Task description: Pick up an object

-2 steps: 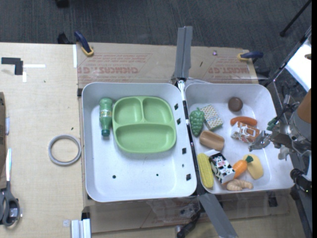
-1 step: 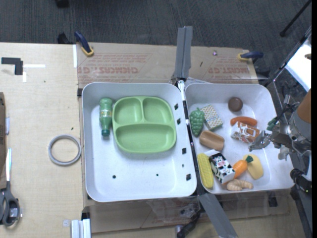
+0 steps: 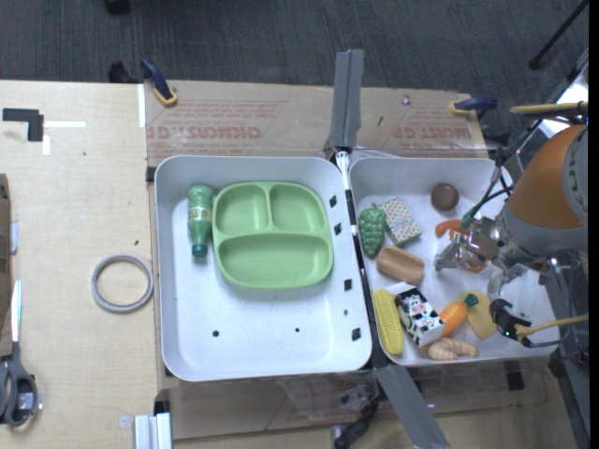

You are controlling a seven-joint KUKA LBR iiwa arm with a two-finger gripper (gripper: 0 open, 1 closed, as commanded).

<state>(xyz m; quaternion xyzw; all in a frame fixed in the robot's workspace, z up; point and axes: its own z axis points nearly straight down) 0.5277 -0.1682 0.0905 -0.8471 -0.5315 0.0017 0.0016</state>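
My gripper [image 3: 460, 253] hangs low over the right bin [image 3: 412, 165], near its right middle, under the grey wrist and orange band. Just above it lies a small orange piece [image 3: 447, 225], partly hidden. To its left rest a brown bread roll [image 3: 401, 266], green grapes [image 3: 372, 229] and a checkered block [image 3: 400, 219]. A brown ball [image 3: 445, 195] sits toward the back. Along the front are a corn cob [image 3: 388, 321], a cow-patterned carton [image 3: 418, 314], a carrot [image 3: 454, 314], a yellow piece [image 3: 482, 319] and a tan ginger-like root [image 3: 451, 348].
The left bin [image 3: 253, 344] holds a green divided plate [image 3: 273, 234] and a green bottle [image 3: 198, 218]. On the bench at the left lie a tape ring [image 3: 122, 282] and scissors [image 3: 19, 386]. Clamps [image 3: 159, 80] grip the cardboard at the back.
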